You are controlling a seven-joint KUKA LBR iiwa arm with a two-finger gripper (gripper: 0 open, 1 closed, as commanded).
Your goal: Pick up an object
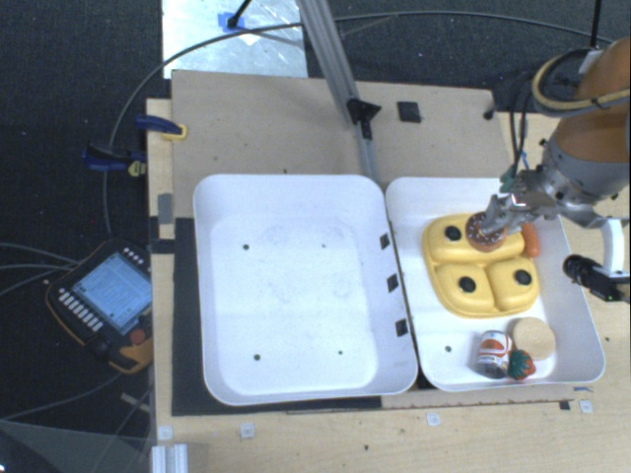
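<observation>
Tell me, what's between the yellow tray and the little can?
Nothing. In the camera view, bare white bin floor separates the yellow tray from the can. A tan disc sits beside the can, off to its right.

Glossy white plastic bins [296, 363], smooth yellow plastic tray [478, 276], matt brown board bench [266, 126]

A yellow tray [480, 272] (dotted with dark spots) sits in a white bin [572, 358] by an orange carrot [531, 241].
</observation>
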